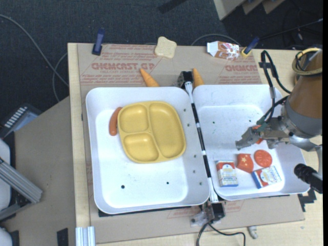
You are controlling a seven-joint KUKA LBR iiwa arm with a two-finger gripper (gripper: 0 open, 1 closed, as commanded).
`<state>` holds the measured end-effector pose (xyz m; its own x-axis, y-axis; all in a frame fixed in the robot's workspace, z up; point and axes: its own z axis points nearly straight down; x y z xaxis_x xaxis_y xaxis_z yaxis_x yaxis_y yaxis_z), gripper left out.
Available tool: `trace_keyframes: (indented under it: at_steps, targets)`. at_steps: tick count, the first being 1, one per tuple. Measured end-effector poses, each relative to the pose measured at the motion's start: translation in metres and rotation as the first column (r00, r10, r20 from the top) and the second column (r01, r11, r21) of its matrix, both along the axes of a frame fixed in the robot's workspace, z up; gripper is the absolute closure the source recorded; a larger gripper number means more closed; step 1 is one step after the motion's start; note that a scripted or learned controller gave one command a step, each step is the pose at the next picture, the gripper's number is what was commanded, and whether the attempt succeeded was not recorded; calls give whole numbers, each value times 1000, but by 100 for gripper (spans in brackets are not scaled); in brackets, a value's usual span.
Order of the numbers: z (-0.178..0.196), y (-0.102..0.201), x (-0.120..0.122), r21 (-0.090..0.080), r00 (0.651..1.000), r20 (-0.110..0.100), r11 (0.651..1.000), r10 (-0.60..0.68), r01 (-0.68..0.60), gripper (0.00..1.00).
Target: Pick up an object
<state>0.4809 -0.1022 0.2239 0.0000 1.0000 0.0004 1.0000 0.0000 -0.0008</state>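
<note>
The right bin (225, 109) holds several small items near its front: a red pepper-like piece (244, 161), a red tomato slice (263, 158), a small red-and-white box (227, 173) and a second small packet (268, 177). My gripper (245, 141) hangs low over the right bin, pointing left, just above and behind the red piece and the tomato slice. Nothing shows held in it. The grey arm with its orange band (307, 94) comes in from the right.
The left bin (102, 152) carries a yellow divided plate (151, 131) with an orange sausage (113, 122) beside it. Behind the bins lie a bread slice (165, 46), two carrots (148, 78), a small carton (224, 49) and a blue clip (98, 41).
</note>
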Motion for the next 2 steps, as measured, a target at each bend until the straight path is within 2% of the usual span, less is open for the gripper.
trace_keyframes:
  at_steps: [1, 2]
  targets:
    - [-32, -79, 55, -3, 1000, 2, 1000, -2, 2, 0]
    - [-140, -95, 103, 0, 1000, 0, 1000, 0, 0, 0]
